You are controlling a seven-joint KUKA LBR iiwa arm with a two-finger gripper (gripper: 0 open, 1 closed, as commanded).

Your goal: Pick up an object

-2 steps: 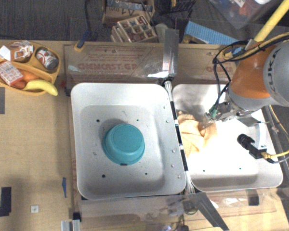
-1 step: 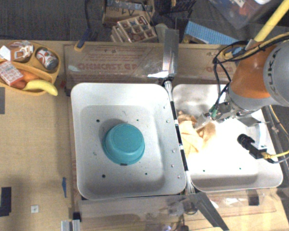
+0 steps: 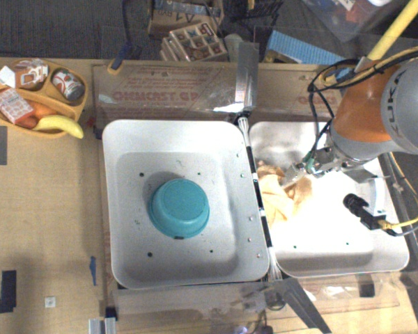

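1. Yellow cloth (image 3: 282, 190) lies in the right bin (image 3: 348, 256), against its left wall.
2. Gripper (image 3: 301, 176) touches its upper right edge; finger state I cannot tell.
3. Teal bowl (image 3: 180, 207) sits in the left bin (image 3: 125, 186).

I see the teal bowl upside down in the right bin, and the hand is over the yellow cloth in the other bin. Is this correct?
Not quite: the teal bowl lies upside down in the left bin, not the right one. The camera view shows this. The hand is over the yellow cloth in the other bin, the right bin, as you said.
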